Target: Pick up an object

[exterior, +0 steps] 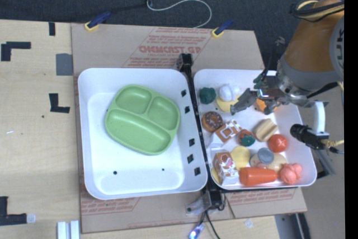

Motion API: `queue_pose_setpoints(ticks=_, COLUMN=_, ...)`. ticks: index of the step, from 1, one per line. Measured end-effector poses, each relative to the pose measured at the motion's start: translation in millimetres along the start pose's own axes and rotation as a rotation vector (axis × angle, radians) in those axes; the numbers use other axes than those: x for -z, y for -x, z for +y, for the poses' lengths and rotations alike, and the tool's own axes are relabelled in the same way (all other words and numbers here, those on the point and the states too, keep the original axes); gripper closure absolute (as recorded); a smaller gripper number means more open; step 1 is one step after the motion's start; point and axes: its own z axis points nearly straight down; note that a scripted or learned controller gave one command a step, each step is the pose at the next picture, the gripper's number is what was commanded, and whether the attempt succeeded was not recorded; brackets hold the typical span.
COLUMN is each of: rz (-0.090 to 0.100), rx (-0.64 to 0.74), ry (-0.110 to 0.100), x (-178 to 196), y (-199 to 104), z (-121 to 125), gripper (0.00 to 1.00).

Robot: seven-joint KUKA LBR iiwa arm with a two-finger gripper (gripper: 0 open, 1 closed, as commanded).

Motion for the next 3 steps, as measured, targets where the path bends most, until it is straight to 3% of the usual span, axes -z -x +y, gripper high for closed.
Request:
queue_pose_setpoints(ticks=1, rz=0.0, rx=-0.006, ry=-0.006, x=-98.1, y=29.6, z=-66.3, gripper=0.0)
queue_pose_setpoints(ticks=2, rz=0.004, rx=0.011, ry=0.002, x=-51.8, y=-85.5, z=-62.2, gripper=0.0)
queue_pose_setpoints(ticks=3, rz=0.002, rx=0.008, ry=0.014, x=90.7, y=-130.0, z=-61.5, gripper=0.0)
